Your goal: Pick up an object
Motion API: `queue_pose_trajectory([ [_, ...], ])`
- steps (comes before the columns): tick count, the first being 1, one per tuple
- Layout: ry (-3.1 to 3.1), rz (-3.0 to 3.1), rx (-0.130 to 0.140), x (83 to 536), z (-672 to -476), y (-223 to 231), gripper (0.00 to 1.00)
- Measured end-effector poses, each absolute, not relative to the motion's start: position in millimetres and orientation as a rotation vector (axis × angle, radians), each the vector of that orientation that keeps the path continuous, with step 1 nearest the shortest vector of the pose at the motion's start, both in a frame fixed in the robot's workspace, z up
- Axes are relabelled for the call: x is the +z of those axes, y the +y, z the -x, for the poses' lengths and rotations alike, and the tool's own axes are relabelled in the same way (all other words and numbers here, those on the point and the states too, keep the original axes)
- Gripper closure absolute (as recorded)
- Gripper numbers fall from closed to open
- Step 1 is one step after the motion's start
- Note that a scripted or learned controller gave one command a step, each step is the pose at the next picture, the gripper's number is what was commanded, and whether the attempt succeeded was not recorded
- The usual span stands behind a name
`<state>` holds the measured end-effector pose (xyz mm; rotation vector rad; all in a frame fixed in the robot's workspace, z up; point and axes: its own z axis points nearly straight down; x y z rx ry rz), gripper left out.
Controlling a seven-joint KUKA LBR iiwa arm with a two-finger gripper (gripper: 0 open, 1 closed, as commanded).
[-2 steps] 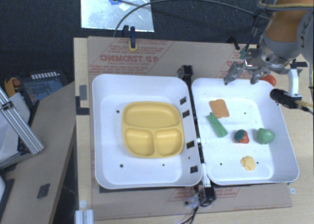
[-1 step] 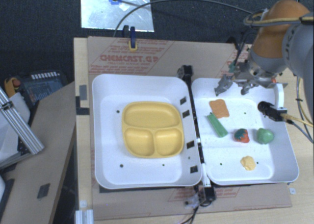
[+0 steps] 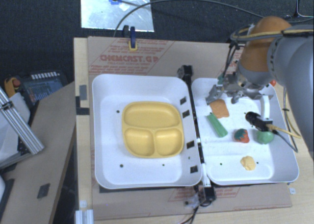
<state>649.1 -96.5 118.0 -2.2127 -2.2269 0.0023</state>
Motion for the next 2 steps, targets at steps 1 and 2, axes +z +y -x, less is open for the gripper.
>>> queue_pose_trajectory([
  [1,-2.232,2.216,-0.003,132.8,-651.3,-97.5,1.00],
  [2,-2.232,2.221,-0.007,185.1,-662.5,-101.6,1.00],
])
